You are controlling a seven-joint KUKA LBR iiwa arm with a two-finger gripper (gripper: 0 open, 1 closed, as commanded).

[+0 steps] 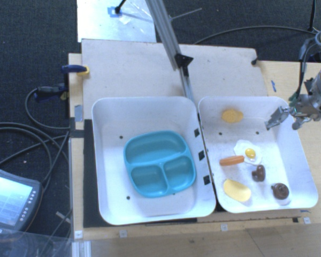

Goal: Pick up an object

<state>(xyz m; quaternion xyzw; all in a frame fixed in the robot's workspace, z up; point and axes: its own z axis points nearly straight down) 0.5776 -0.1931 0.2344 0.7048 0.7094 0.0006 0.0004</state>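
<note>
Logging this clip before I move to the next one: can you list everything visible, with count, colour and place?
Bins: 2, white, side by side on the bench.
Divided plate: 1, light blue, in the left bin.
Round yellow piece: 1, right bin, far end.
Fried egg toy: 1, white and yellow, right bin middle.
Sausage toy: 1, orange, beside the egg.
Yellow oval piece: 1, right bin, near end.
Brown pieces: 2, right bin, near right.
Pendant: 1, grey, lower left floor.
Gripper: 1, grey, over the right bin's far right corner.

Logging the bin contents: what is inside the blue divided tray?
The blue divided tray in the left bin shows three compartments, all bare. The bin floor beneath the tray is covered.
</note>
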